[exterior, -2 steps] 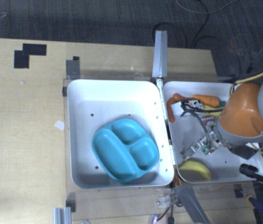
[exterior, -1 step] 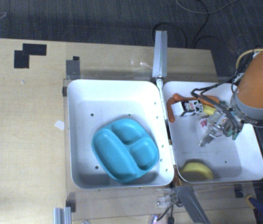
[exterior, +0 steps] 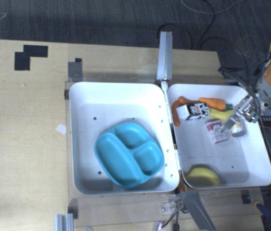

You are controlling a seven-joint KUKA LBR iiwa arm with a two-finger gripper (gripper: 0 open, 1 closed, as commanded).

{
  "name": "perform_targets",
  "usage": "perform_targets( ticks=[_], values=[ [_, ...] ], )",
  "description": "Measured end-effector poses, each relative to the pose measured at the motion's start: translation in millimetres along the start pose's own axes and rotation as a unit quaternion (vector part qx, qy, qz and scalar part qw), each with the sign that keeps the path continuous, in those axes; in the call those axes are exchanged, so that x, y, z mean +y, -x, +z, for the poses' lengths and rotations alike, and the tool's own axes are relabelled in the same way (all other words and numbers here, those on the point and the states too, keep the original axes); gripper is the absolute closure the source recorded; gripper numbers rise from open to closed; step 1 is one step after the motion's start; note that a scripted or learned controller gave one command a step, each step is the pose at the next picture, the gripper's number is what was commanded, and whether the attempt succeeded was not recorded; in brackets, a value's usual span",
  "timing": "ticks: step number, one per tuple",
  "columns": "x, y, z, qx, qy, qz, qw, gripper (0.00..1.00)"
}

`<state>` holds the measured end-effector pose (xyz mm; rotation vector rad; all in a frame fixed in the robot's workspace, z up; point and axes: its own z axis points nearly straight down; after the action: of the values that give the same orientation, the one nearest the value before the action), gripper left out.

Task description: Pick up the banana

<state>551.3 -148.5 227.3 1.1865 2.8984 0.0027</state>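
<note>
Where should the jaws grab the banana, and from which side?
Probably across the middle of the banana, coming from above. It lies flat in the right bin, wedged between the carrot and a card, so sideways approaches look crowded.

A robotics lab: wooden bench [exterior: 29,129], two white bins [exterior: 77,143], loose cables [exterior: 207,6] trailing over dark carpet [exterior: 77,8].

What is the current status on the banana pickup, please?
Gripper low over right bin, nothing seen held. Banana at bin's back, beside carrot. Small packet near gripper.
</note>
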Motion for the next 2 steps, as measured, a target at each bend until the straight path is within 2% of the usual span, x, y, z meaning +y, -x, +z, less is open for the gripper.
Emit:
perform_targets(
  ticks=[1,2],
  values=[
    [6.7,3.8,-127.6,-0.001,0.0,0.032,0.9995,0.0],
    [16.1,21.7,8.6,0.002,-0.001,-0.017,0.9999,0.0]
  ],
)
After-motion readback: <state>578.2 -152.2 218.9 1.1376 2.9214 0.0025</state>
